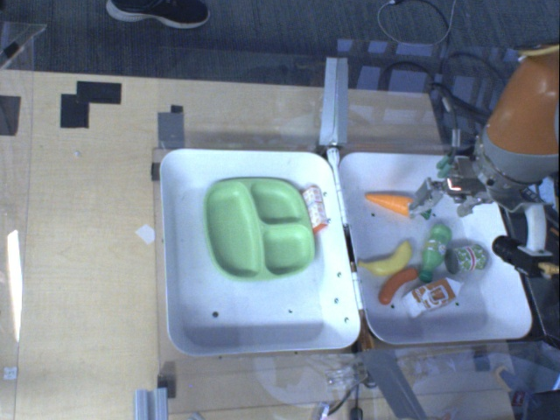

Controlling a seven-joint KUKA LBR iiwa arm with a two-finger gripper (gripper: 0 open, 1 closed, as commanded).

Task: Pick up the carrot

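- Carrot lies flat in the right bin, upper-left part, long axis roughly left-right, pointed tip toward the divider, thick end toward the arm.
- It sits apart from the other items: clear white floor all round it, and the bin's left wall is near the tip.
- End effector is just beside the carrot's thick end, on its right. Whether it touches the carrot, you can't tell from this angle.
- Finger state: cannot tell. Nothing visibly between them, so don't count this as a grasp.
- My read: you're at the approach step, carrot not yet lifted.
- To do it well: centre over the carrot's mid-body, not the thick end. It looks offset to the right now, so shift left.
- Close across the short axis; gripping along the length would likely squirt it out.
- Tapered, smooth shape: expect slip toward the tip. Grab the thicker half.
- Below it: banana, green bottle, red sausage, small can, carton. Well clear of the carrot, so a straight descent shouldn't disturb them.
- Left bin holds a green divided plate and a small packet at its right edge. Not relevant.
- Both bins sit on the surface.
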